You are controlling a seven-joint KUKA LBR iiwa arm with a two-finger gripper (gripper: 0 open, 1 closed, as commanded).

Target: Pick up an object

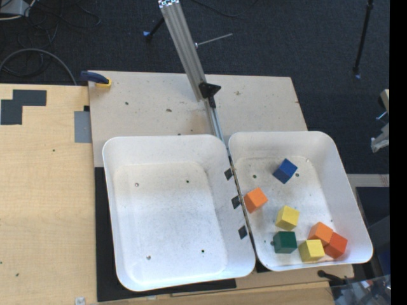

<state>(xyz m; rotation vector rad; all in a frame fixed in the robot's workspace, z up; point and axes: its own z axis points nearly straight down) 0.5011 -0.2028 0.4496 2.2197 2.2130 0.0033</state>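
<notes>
Blocks (287, 218) lie scattered in the right bin (346, 170).

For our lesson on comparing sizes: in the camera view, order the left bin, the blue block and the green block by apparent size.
1. left bin, by far the largest.
2. blue block and green block: they look alike, so unranked.

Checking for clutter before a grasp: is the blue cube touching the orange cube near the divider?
Apart. The camera view shows bare white bin floor between the blue cube and the orange cube.
</notes>
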